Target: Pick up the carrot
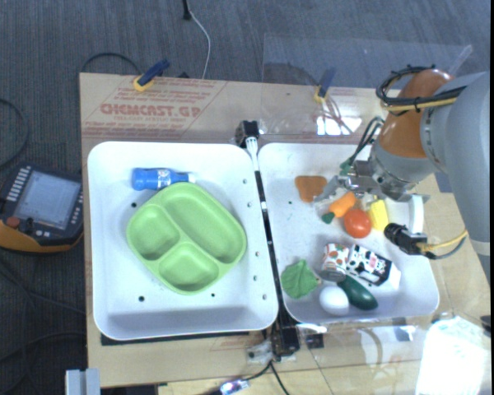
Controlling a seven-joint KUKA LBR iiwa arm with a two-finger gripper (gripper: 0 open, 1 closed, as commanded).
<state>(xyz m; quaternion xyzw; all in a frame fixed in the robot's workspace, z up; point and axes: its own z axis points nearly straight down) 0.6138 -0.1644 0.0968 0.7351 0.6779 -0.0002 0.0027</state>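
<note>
Step in hand: the approach or the grasp itself, as I judge it; the gripper (346, 189) is low in the right bin (420, 299), right at the carrot (340, 206).
Carrot: a small orange piece with a green tip, lying just below the fingertips and touching or nearly touching them; whether it sits between them I cannot tell.
Fingers: the slant and the dark metal hide the gap, so I cannot tell whether they stand apart or together.
Beside the fingers: a red tomato (357, 223) just below and to the right, touching the carrot; a yellow piece (379, 214) further right; an orange-brown lump (309, 187) to the left.
Further from the fingers: a patterned carton (358, 262), a green leaf (298, 279), a white egg (334, 299) and a dark green vegetable (360, 294), all well below.
Next move: likely calls for a close on the carrot alone, without nudging the tomato, then a straight lift.
Left bin (107, 245): well to the left of the fingers, with a green divided plate (187, 235) and a blue bottle (158, 178).
Writing: the brown board (165, 105) under the bins bears red print, roughly "CHEMCAST GP"; the letters are blurred, and the carton's print is too small to read.
</note>
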